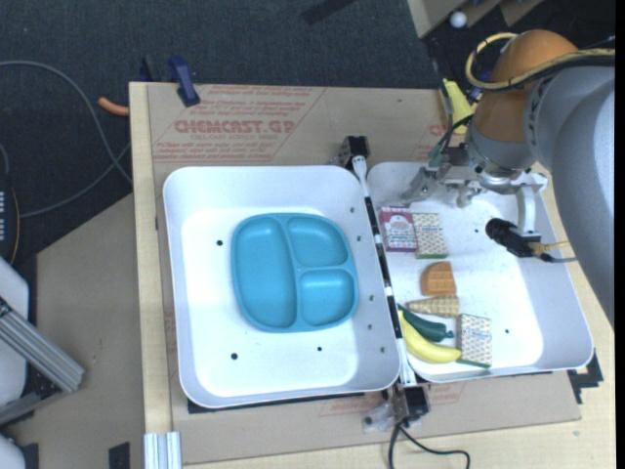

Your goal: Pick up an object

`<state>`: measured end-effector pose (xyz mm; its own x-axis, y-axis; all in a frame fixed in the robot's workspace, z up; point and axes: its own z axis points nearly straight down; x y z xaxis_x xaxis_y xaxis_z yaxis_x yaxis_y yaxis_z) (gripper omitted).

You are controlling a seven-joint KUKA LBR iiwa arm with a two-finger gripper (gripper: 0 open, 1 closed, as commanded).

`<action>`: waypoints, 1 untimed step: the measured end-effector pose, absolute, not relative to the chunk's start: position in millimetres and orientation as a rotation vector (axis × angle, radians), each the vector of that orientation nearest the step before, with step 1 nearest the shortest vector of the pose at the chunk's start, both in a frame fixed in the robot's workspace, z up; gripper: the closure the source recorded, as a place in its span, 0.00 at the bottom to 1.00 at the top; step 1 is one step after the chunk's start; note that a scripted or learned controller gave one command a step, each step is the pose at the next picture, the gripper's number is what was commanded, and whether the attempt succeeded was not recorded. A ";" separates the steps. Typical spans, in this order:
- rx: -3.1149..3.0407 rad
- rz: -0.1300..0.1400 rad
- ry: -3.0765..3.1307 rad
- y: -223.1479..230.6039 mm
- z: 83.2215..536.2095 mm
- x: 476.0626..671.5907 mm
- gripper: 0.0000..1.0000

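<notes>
From the overhead camera I see two white bins side by side. The left bin [195, 360] fills the middle of the frame and holds a blue divided plate [293, 269]. The right bin [547, 330] holds the small things I could pick: a red-and-white packet [398, 230] and a patterned packet [430, 234] near its upper left, a waffle-like orange piece [439, 279] below them, then a banana [430, 348], a dark green piece [433, 327] and another patterned packet [476, 338] toward the lower edge.

The arm [576, 135] comes in at the upper right, and its gripper [459, 182] sits over the top of the right bin, holding nothing; whether it is apart or together I cannot tell.

I judge this as the approach step. Next I would need to choose one item, probably the nearby packets, centre over it and descend.
</notes>
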<state>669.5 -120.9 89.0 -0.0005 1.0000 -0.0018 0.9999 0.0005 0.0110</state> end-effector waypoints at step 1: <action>2.223 0.000 2.222 -97.4 188.8 533.6 0.00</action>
<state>533.6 -97.4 188.8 0.0005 1.0000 0.0006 1.0000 -0.0005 -0.0009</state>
